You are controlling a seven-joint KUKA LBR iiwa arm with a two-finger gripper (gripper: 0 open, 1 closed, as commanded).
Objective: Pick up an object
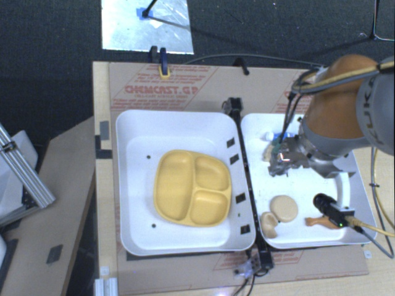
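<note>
Nothing had been lifted yet. A round tan object (284, 207) lay on the floor of the right bin (259, 128), near its front edge. The pincer (279, 161) hung above and behind it, well apart; whether it stood wide or narrow I cannot tell. The grasp remained to do.

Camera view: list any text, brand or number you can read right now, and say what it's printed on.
"CHEMCAST GP", red print on the brown board under the two white bins; the smaller red line beneath it is too blurred to read.
Black letters on the arm at the frame's right edge, cut off and unreadable.
</note>
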